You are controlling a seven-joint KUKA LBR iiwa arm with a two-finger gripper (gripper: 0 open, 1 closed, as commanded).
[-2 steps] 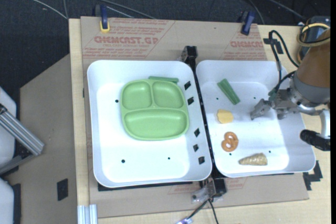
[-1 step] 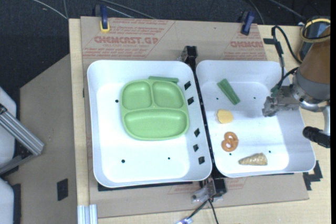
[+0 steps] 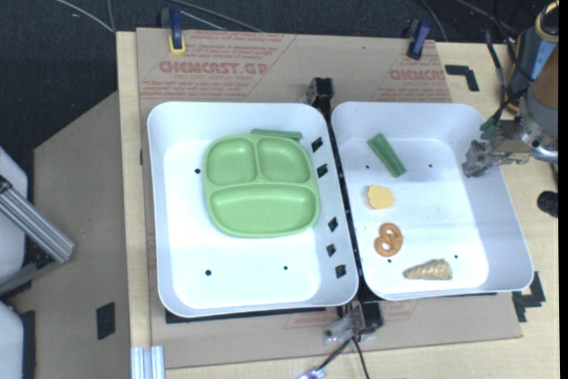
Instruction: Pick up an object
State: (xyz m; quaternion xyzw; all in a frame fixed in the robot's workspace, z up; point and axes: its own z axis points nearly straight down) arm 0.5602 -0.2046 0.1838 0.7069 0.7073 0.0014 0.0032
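The right bin (image 3: 497, 226) holds a green stick (image 3: 386, 153), a yellow piece (image 3: 381, 197), a brown pretzel-shaped ring (image 3: 388, 240) and a tan cone-shaped piece (image 3: 429, 270). My gripper (image 3: 480, 159) hangs over the bin's right wall near the far corner, well to the right of the green stick. It touches none of the objects, and nothing shows in its grasp. The arm behind it runs off the right side of the view.
In the left bin (image 3: 177, 262) lies a green divided plate (image 3: 261, 186), with a second green stick (image 3: 277, 134) behind its far edge. Black clips line the seam between the bins. Blue clamps (image 3: 177, 29) hold the board's far edge.
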